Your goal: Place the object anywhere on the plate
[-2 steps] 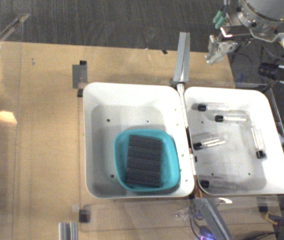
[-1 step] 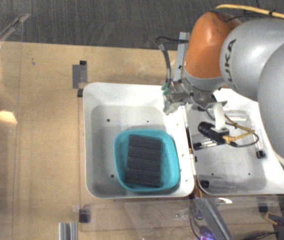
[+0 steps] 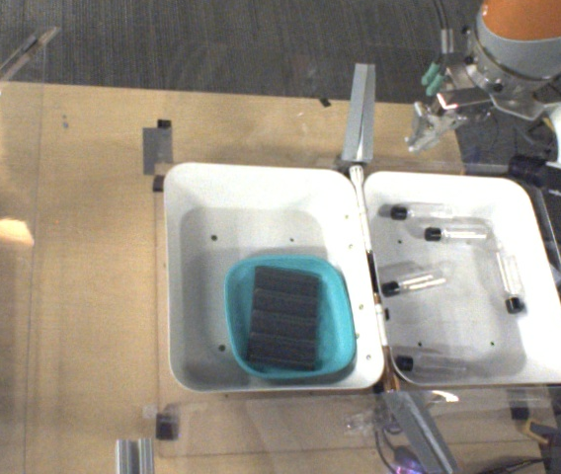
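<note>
Progress: not started, as far as the view shows. The teal plate (image 3: 335, 309) sits in the left bin (image 3: 187, 225), lower centre of the frame, carrying a dark ribbed pad (image 3: 284, 316) and no tube. All candidate objects lie in the right bin (image 3: 547, 265).

Gripper (image 3: 427, 131) hangs in the upper right of the frame, above the bench just beyond the far rim of the right bin, near the grey divider post (image 3: 361, 112). Nothing is visible between its fingers. Whether they stand apart or together I cannot tell; they read as a small pale shape against the bench.

Objects: clear tubes with black caps, scattered in the right bin.
- Upper tube (image 3: 419, 210): long axis roughly left–right in the frame, cap at the left end.
- Second tube (image 3: 455, 232): same axis, just below and right of the first, cap at left.
- Middle tube (image 3: 414, 283): slightly tilted, cap at lower left, open end rising to the right.
- Right tube (image 3: 509, 282): long axis near vertical in the frame, cap at the bottom end.
- A fifth (image 3: 429, 363) lies near the bin's lower edge, cap at left; body faint.

Remaining, by my judgement: descend into the right bin, grasp one tube across its long axis, carry it left over the divider, release on the plate.
</note>
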Robot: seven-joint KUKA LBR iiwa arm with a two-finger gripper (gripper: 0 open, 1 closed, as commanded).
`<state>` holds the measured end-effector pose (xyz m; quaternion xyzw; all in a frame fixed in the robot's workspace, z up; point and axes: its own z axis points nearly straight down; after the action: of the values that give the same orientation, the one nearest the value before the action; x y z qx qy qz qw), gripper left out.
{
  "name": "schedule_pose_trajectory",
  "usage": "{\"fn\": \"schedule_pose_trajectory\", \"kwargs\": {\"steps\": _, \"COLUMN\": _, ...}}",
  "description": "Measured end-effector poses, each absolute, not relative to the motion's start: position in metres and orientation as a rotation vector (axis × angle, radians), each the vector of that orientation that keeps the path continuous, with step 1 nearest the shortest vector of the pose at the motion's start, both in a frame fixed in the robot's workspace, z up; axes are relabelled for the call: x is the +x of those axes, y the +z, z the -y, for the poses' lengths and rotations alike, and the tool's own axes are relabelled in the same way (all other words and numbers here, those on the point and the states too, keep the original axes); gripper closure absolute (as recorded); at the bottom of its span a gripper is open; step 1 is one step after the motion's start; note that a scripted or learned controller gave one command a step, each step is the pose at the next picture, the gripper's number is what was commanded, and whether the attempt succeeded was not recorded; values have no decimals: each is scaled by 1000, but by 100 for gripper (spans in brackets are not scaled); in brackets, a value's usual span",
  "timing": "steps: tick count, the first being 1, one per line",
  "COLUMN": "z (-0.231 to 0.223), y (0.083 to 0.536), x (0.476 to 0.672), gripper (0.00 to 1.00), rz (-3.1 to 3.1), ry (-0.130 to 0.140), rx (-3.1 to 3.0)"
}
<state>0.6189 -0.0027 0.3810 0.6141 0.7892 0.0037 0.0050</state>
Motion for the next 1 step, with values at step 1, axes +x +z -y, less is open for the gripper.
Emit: {"fn": "schedule_pose_trajectory", "kwargs": {"steps": 1, "z": -45, "y": 259, "x": 607, "gripper": 100, "rz": -2548, "ry": 5, "rx": 1832}}
